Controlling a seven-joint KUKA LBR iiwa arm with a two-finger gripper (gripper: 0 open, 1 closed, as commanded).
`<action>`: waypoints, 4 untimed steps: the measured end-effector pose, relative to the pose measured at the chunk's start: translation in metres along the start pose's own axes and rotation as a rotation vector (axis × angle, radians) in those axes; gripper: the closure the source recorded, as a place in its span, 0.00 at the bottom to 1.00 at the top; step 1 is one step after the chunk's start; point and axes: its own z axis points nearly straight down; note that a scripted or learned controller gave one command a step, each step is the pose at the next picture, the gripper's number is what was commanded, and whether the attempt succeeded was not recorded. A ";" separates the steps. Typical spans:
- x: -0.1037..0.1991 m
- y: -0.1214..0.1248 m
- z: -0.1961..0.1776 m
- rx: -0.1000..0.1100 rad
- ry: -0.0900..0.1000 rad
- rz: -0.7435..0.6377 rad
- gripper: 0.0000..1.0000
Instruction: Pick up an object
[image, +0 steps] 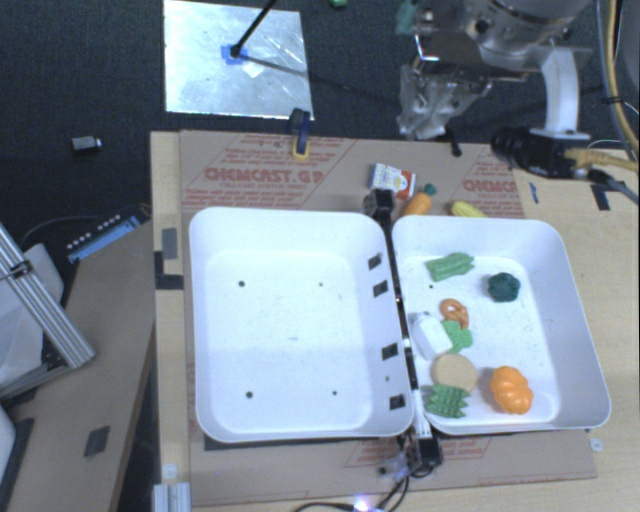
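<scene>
Nearest in the right bin (575, 300) sit an orange pumpkin toy (511, 390), a green ridged piece (447, 401) and a tan round disc (454, 372). Behind them lie a white block (432, 335), a pretzel (454, 311), a dark green lump (503, 287) and a light green piece (450, 266). My pincer (428, 118) hangs beyond the bins over the cardboard; whether it is spread or pressed together I cannot tell.

I see a shiny metal sheet (237, 60) at upper left, and a yellow-blue clamp (299, 134) on the cardboard's (260, 172) top edge.
</scene>
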 end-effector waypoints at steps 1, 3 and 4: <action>0.040 -0.029 0.227 0.019 -0.004 0.000 1.00; 0.077 -0.094 0.209 0.008 -0.001 -0.001 1.00; 0.073 -0.091 0.160 -0.001 0.001 0.002 1.00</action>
